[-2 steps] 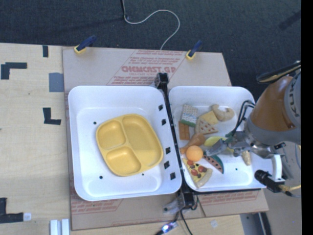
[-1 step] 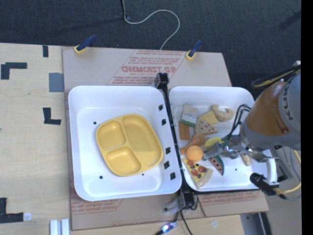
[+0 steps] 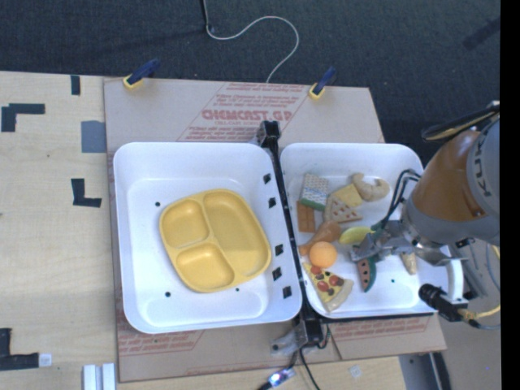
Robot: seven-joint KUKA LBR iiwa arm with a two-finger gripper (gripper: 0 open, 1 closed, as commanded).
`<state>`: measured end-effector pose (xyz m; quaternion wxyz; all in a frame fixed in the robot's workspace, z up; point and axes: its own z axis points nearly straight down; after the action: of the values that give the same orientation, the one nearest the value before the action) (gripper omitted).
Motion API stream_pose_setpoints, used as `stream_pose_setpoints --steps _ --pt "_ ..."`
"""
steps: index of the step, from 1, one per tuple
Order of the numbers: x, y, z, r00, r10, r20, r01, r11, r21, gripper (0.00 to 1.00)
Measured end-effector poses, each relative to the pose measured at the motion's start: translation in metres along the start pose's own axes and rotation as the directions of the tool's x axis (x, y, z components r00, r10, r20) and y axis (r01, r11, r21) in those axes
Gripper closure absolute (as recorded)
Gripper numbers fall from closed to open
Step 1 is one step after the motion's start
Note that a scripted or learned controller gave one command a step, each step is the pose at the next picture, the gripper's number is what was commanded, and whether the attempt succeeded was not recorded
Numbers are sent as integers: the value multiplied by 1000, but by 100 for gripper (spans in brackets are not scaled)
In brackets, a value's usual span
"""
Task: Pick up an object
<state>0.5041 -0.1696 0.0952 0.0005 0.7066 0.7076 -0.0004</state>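
Tool (image 3: 375, 249) low in right bin (image 3: 406, 299), over dark green piece (image 3: 366, 273) beside yellow-green piece (image 3: 355, 235); spread or pressed together, cannot tell. Reaching step, seemingly. Next: settle onto one piece, pinch, lift.

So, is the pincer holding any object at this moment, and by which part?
It cannot be told. The pincer is low in the right bin, among the toy food, beside a dark green piece, but no object shows between its tips.
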Motion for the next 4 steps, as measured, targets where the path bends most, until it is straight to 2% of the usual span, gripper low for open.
stream_pose_setpoints --steps 1,2,3,4 --pt "0 -4 -43 1000 0 -1 0 1000 -1 100" --pt "-8 -6 -100 1000 1 0 -1 1000 -3 100" --pt "-8 -6 -131 1000 0 -1 0 1000 -2 100" --pt "40 10 -120 1000 -4 -2 4 1000 3 100"
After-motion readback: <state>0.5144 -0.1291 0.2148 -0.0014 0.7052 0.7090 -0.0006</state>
